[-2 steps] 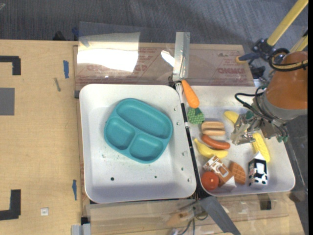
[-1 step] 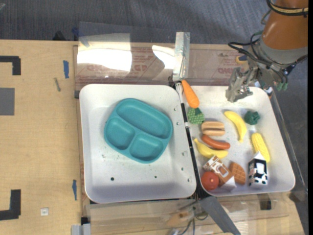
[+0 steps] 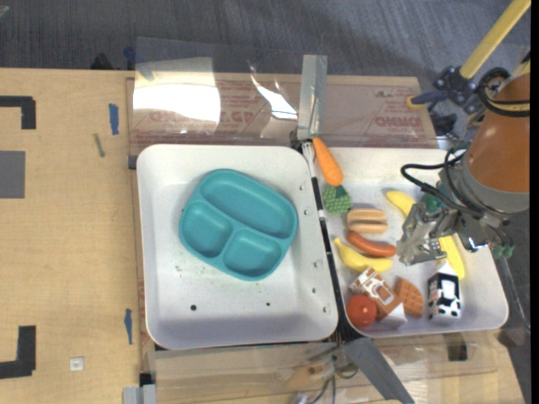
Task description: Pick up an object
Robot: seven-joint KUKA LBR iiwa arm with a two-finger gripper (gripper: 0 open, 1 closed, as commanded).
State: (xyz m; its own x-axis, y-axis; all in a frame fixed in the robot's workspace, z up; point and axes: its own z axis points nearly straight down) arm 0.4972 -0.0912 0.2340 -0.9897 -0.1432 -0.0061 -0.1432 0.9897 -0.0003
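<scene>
Along the near edge of the right bin (image 3: 497, 314) sit a round red tomato (image 3: 362, 310), a small red-and-white carton (image 3: 376, 289), a ridged brown biscuit-like piece (image 3: 410, 297) and a black-and-white cow-patterned carton (image 3: 445, 296), all glossy toy plastic. Just beyond them a curved yellow banana (image 3: 360, 257) lies beside a smooth reddish sausage (image 3: 371, 244), with a hot dog in a pale bun (image 3: 367, 220) touching the sausage's far side. The metal gripper (image 3: 418, 238) hangs over the middle of this bin, just right of the sausage; whether its fingers are spread or closed cannot be told, and nothing is seen between them. A long yellow piece (image 3: 454, 257) lies under the wrist near the right wall, and another yellow piece (image 3: 399, 200) sits farther back. At the far left corner an orange carrot (image 3: 328, 164) with a knobbly green top (image 3: 337, 199) leans along the divider. In the left bin (image 3: 160, 310), a teal three-compartment plate (image 3: 238, 223) with rounded corners rests at a tilt near the middle.
</scene>
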